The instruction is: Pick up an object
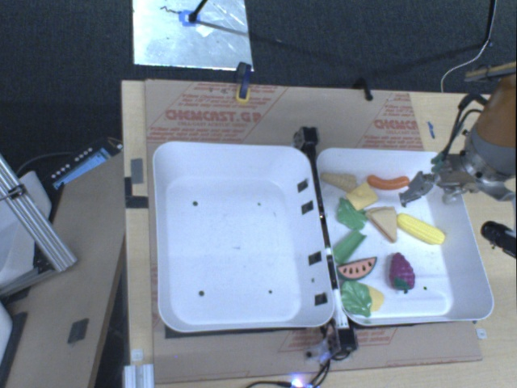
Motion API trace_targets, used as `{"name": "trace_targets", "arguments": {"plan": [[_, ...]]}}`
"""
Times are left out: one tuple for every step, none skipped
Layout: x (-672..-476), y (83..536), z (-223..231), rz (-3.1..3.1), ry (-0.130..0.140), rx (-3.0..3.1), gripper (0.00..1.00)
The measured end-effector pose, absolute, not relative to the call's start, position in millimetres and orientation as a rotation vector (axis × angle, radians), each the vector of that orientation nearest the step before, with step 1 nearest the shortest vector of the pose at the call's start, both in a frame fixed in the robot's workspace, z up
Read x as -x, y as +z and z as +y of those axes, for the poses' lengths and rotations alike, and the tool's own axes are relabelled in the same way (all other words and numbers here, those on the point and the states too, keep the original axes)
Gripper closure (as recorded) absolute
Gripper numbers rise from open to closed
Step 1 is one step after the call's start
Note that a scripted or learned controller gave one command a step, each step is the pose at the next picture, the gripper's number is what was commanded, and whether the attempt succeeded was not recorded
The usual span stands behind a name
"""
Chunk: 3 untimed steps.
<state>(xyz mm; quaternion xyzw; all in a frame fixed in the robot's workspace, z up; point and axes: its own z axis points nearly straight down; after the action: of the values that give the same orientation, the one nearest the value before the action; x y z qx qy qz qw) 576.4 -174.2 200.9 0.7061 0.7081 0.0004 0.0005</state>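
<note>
Corn (420, 229): lying flat toward the right side of the right bin (464, 253), about halfway down its floor, tilting slightly and standing apart from its neighbours. Probably the handiest target for that reason, with bare white floor open on its outer side.

Hanging the gripper (420, 188) over the far right part of that bin, low above the floor and pointing in from the bin's right wall. Reaching in this way because the arm (493, 148) is mounted off the bin's right side. Grip state: impossible to tell from up here, too small and too grey against the wrist. Nothing visibly being carried.

Sitting along the bin's far edge: sausage (388, 182), with the gripper tip just beside it, so equally likely as the pick. Judging between the two not possible yet.

Crowding the bin's left half: bread (383, 222), cheese (361, 196), leaves (349, 215) and melon slice (356, 267), packed close together, some touching, making a clean grab there harder. Resting toward the bin's near edge: plum-coloured fruit (401, 272), on its own.

Standing just beside the right bin, on its left: left bin (174, 217).

Judging progress: approaching, nothing lifted. Next, probably lining up across the corn's narrow width and lowering; risk of it rolling away on the smooth floor.
</note>
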Motion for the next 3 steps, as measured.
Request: {"name": "trace_targets", "arguments": {"plan": [[-606.6, 96.7, -129.4, 2.219, 0.005, -2.214, 0.0], [-655.1, 84.7, -92.6, 2.228, 0.003, -2.212, 0.0], [-654.5, 96.1, -94.5, 2.226, 0.005, -2.212, 1.0]]}}
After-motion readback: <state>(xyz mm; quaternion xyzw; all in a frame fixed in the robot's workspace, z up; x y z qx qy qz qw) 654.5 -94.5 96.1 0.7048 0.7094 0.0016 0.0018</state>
